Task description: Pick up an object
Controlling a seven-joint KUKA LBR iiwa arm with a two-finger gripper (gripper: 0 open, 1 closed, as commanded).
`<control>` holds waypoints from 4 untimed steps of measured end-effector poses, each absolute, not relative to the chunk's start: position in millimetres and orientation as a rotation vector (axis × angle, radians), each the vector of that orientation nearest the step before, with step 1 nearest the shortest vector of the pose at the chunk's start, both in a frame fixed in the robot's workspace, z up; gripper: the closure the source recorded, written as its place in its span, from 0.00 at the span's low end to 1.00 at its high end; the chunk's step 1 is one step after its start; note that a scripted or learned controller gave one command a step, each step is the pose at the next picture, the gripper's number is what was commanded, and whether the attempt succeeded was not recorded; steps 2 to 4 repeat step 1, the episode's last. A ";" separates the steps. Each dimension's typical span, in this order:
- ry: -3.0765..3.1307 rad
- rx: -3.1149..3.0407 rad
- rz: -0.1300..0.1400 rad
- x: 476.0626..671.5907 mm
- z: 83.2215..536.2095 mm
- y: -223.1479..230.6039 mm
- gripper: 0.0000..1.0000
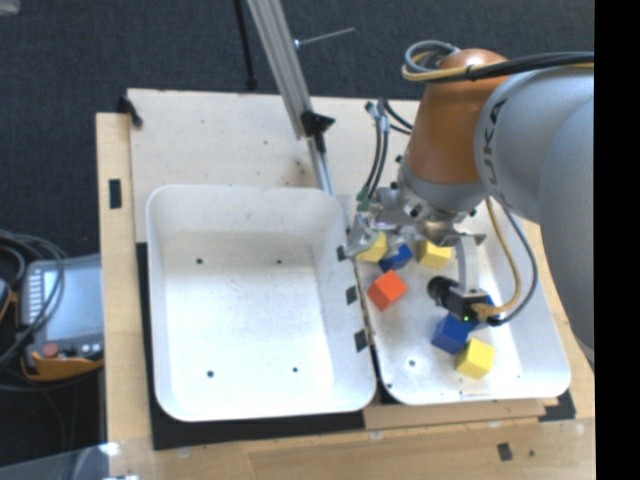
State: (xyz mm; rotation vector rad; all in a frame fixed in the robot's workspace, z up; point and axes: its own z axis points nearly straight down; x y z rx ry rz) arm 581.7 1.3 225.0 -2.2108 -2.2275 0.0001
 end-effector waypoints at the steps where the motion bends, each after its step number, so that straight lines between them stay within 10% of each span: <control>1: -2.229 -2.211 -0.001 589.0 220.2 61.3 1.00; 4: -2.229 -2.211 -0.001 589.0 220.2 61.3 1.00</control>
